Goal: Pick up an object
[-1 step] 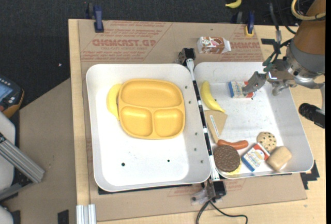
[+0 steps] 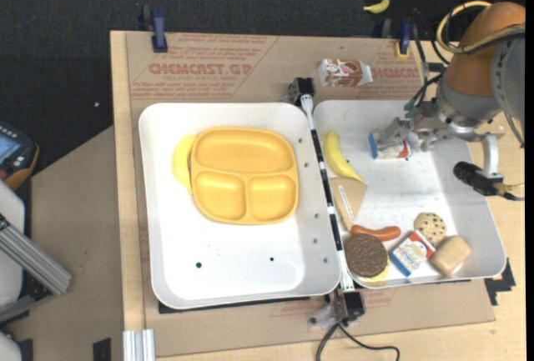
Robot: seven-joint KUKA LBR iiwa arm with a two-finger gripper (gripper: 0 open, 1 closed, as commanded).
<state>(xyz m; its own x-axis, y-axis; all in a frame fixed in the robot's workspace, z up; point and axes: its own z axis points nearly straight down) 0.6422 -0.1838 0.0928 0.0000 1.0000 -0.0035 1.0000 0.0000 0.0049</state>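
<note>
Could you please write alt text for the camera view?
The grey arm's claw hovers at a small blue-and-white packet in the right white bin, near a yellow toy banana; the left white bin holds a yellow divided plastic tray.

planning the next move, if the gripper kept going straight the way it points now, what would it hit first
The gripper points toward the view's left, low over the right bin, with a small blue and red packet at its tip. That packet looks first in line; beyond it lies the banana. Height is unclear from this angle.
</note>
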